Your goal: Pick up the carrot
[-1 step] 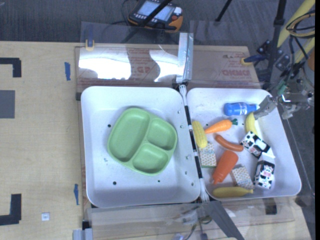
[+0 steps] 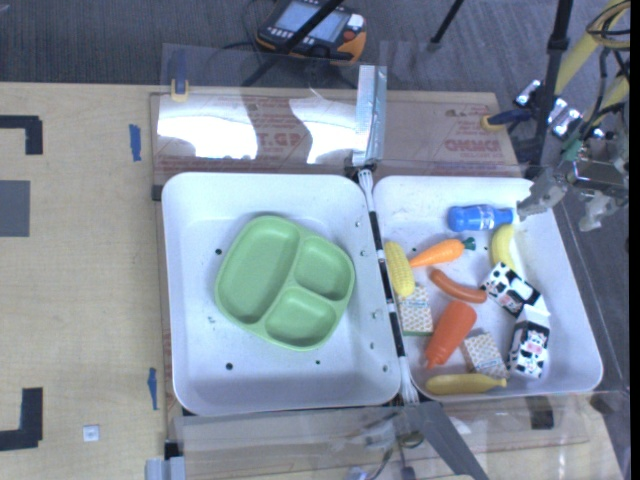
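In the camera view, we saw the gripper (image 2: 530, 200) at the upper right of the frame, over the top right corner of the right bin (image 2: 585, 313); whether it was spread or pressed together we could not tell. Nothing showed between its tips.

We judged the main risk to be a mix-up. Two orange things lay in that bin: the carrot (image 2: 436, 253), small and slanted near the upper middle, and a larger orange vegetable (image 2: 451, 332) lower down. A descent aimed by colour alone could land on the wrong one. Crowding added to this: the carrot's lower left end lay just beside a corn cob (image 2: 400, 271), with a sausage (image 2: 457, 288) close below and a blue bottle (image 2: 478, 217) close above, so a finger could strike a neighbour and shove the carrot aside.

The right bin also held a banana (image 2: 504, 246), two cow-patterned cartons (image 2: 521, 318), crackers (image 2: 416, 317) and a yellow piece (image 2: 462, 382) along the bottom. The left bin (image 2: 185, 288) held a green divided plate (image 2: 285, 282).
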Action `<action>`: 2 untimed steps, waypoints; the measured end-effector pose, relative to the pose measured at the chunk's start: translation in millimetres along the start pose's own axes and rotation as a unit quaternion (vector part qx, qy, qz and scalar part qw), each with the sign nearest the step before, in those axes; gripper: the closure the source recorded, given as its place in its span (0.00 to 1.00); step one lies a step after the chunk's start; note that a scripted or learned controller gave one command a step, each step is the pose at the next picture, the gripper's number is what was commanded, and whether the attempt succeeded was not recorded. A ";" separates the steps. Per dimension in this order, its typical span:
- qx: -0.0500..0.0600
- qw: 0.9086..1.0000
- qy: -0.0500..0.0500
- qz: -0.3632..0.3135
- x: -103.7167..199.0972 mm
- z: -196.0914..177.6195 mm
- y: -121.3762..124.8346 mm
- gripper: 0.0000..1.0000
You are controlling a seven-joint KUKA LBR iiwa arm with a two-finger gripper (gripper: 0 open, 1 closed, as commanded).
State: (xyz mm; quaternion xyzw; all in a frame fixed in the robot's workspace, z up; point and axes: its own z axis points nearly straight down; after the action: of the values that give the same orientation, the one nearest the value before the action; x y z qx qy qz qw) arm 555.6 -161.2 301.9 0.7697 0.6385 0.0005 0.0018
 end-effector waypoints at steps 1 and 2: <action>0.004 0.987 0.001 0.162 62.7 106.8 29.4 0.00; 0.004 0.975 0.000 0.221 51.0 171.7 -12.7 0.00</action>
State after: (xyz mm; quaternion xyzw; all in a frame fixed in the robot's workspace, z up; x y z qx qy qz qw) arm 553.1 -109.1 130.0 0.8917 0.4526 -0.0015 -0.0016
